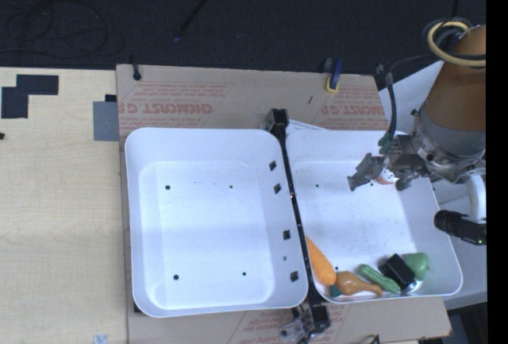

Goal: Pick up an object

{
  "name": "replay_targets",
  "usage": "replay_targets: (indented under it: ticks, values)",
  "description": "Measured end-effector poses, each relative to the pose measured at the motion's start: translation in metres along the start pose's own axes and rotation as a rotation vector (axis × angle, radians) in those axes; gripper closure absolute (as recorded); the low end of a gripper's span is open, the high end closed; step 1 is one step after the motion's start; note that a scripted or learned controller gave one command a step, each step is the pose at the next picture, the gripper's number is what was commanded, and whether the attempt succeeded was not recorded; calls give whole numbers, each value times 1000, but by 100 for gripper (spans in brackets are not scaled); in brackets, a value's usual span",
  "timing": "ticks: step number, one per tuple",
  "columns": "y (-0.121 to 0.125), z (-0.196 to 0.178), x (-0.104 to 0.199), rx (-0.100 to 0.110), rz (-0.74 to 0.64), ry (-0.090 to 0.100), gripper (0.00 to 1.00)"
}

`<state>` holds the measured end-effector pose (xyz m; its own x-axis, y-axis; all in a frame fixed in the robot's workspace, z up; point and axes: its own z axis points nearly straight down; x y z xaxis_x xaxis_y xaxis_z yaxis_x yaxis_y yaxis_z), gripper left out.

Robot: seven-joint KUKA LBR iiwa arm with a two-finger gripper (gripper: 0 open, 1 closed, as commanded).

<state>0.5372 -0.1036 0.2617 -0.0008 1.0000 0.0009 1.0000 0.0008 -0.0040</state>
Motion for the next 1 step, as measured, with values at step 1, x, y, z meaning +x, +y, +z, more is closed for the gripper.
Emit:
replay_targets:
  ticks: [1]
  values:
    - [0,-9,-1,2,0,1,100]
